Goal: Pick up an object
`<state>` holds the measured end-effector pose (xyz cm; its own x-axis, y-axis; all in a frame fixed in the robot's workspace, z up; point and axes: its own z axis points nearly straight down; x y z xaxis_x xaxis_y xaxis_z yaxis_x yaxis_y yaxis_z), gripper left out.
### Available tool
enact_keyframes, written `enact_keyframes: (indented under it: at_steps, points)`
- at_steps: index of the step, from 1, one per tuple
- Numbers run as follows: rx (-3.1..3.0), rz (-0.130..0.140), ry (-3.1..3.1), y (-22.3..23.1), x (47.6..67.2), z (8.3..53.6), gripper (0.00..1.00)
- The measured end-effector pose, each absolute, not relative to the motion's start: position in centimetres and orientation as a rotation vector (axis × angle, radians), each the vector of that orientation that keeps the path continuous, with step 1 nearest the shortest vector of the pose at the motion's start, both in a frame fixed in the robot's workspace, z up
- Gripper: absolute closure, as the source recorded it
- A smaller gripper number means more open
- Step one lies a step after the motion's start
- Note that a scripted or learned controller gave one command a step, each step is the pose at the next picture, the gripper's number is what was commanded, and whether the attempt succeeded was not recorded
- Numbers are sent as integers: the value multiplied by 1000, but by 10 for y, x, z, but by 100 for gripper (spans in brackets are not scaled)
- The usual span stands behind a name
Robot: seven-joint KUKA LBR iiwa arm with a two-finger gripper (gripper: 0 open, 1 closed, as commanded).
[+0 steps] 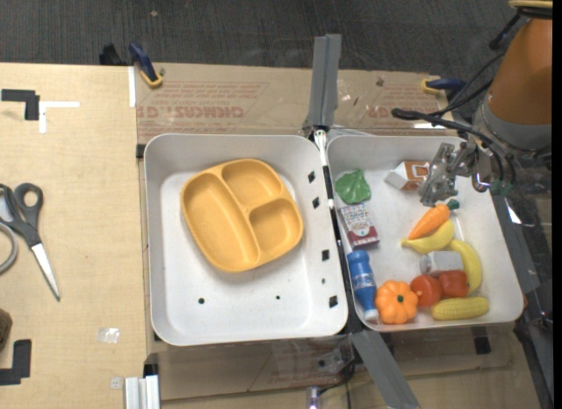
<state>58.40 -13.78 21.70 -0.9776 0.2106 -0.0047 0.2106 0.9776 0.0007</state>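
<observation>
Overhead, metal two-finger gripper (436, 190) hangs in right white bin (503, 223) near far-right corner, just above orange toy carrot (430, 220); finger state: cannot tell. Toys crowd near right side; bare floor mid-bin. Left white bin (167, 249) holds yellow divided plate (241, 214), margins open.

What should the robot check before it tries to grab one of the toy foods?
1. Gripper over the right bin: ok.
2. Something right under it: ok, the carrot lies just below.
3. Nothing held yet: cannot tell.
4. Room around the carrot: not ok, it touches the banana.
5. Small box beside the gripper, might get bumped: cannot tell.
6. Left bin holds the yellow plate, out of the way: ok.
</observation>
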Motion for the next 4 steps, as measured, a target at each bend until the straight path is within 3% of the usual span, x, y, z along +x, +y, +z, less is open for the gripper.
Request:
enact_keyframes:
  at_steps: [1,2,4]
  points:
    - [147,0,3135,-143,561,93,100]
    - [147,0,3135,-143,561,93,0]
    - [147,0,3135,-143,561,93,0]
